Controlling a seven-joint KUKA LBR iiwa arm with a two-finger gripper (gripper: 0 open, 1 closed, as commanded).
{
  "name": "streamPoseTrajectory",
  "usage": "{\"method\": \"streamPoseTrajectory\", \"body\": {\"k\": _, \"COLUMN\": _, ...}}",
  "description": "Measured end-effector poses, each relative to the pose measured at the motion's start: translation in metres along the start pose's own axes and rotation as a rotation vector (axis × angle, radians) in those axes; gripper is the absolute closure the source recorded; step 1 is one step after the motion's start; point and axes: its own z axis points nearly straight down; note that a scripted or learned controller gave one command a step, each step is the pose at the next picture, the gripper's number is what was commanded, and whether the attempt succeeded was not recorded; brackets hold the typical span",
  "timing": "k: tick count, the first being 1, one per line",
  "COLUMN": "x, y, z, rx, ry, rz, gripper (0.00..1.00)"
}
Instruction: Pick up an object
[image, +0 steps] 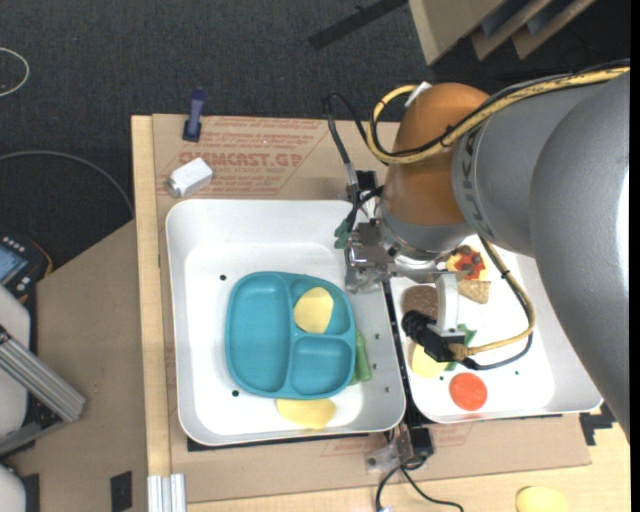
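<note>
Jaws hang low just past the upper right corner of the teal divided plate (262, 340), above the rim where the left bin (190, 300) meets the right bin (560, 385); the wrist hides them, so I cannot tell whether they are spread or closed, or whether they hold anything. Closest to them, a yellow piece (313, 310) lies in the plate's upper right compartment. Another yellow piece (305, 410) lies just below the plate, and a green strip (362, 357) lies along its right edge. Well right of the plate sits an orange-red disc (468, 391). Above the plate, the bench's cardboard sheet (270, 160) carries red print reading roughly "SUMCAST".
</note>
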Motion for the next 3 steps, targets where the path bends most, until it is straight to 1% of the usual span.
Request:
{"method": "streamPoseTrajectory", "body": {"k": 1, "x": -0.009, "y": 0.003, "z": -0.135, "rx": -0.026, "ry": 0.001, "rz": -0.002, "gripper": 1.0}}
{"method": "streamPoseTrajectory", "body": {"k": 2, "x": 0.065, "y": 0.031, "z": -0.286, "rx": -0.034, "ry": 0.005, "rz": -0.009, "gripper": 1.0}}
{"method": "streamPoseTrajectory", "body": {"k": 3, "x": 0.081, "y": 0.034, "z": -0.071, "rx": 0.006, "ry": -0.004, "rz": 0.0, "gripper": 1.0}}
